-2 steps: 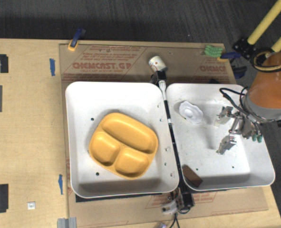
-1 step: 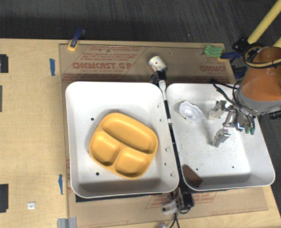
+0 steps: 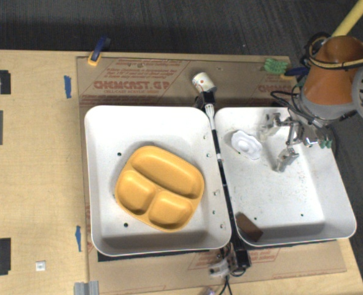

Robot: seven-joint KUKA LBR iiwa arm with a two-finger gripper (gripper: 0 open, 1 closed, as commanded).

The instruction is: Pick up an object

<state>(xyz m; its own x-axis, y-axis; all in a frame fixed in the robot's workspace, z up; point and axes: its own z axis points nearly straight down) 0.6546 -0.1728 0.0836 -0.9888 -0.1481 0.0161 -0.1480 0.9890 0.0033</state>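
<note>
gripper (image 3: 284,147) low in right bin (image 3: 319,217), fingers apart, nothing between them. small white object (image 3: 247,144) lies just beside, at its 9 o'clock. pick not yet made; grasp and lift remain.

the yellow divided tray (image 3: 160,187) looks like smooth moulded plastic with a soft satin sheen, and the left bin (image 3: 101,165) under it is matt white plastic, as is the right bin (image 3: 328,195) beside it, whose floor is faintly speckled. to the right of the tray, the small clear piece (image 3: 247,144) looks like thin glossy plastic and the gripper (image 3: 287,155) like bare dull metal. behind the tray, the board (image 3: 138,82) looks like matt brown cardboard with red print.
</note>
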